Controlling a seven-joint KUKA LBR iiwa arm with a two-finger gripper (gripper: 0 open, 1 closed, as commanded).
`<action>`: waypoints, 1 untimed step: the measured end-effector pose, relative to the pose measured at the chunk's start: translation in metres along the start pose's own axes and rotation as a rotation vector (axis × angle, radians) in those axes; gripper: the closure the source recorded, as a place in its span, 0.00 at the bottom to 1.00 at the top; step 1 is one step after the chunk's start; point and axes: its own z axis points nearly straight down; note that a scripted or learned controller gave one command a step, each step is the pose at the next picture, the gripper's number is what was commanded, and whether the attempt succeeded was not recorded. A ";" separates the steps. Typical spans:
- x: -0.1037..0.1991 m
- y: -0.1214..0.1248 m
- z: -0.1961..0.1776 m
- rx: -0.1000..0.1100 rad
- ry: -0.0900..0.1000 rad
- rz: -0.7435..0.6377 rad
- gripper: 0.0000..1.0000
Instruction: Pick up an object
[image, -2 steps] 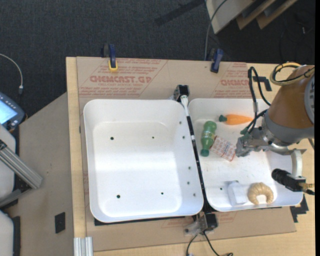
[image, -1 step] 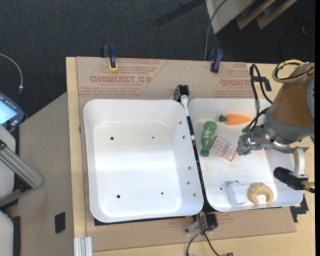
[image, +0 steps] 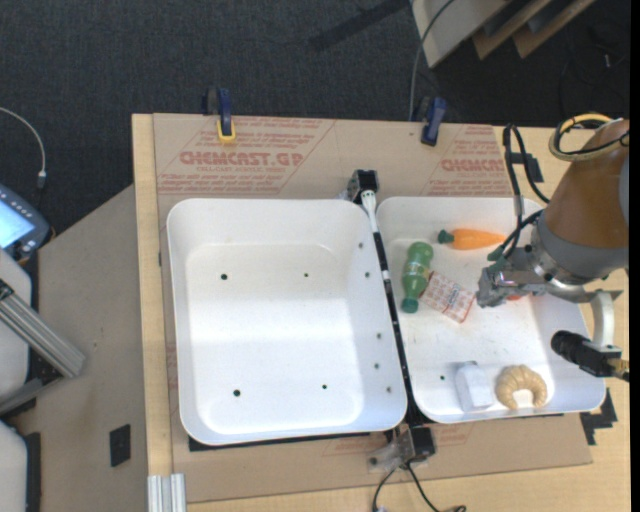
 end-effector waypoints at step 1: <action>0.000 0.001 -0.010 -0.002 -0.001 0.000 1.00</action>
